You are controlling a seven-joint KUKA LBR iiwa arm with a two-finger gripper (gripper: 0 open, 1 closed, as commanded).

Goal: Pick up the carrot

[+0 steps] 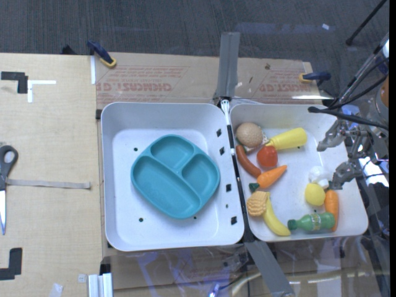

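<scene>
Leftmost, scissors (6,166) lie on the wooden bench (49,135). Next, the left bin (111,166) holds a blue divided plate (176,176). In the right bin (352,224), a potato (249,134) sits at about eleven o'clock, a corn cob (288,139) and tomato (267,156) beside it. One carrot (271,176) lies near the centre — a second carrot (332,206) at four o'clock, touching a lemon (314,194). A banana (274,219) and green bottle (312,222) lie at six. The gripper (339,158) hangs at three o'clock, fingers spread apart, holding nothing.

Blue tray (175,176), banana (273,218), green bottle (312,223)
</scene>
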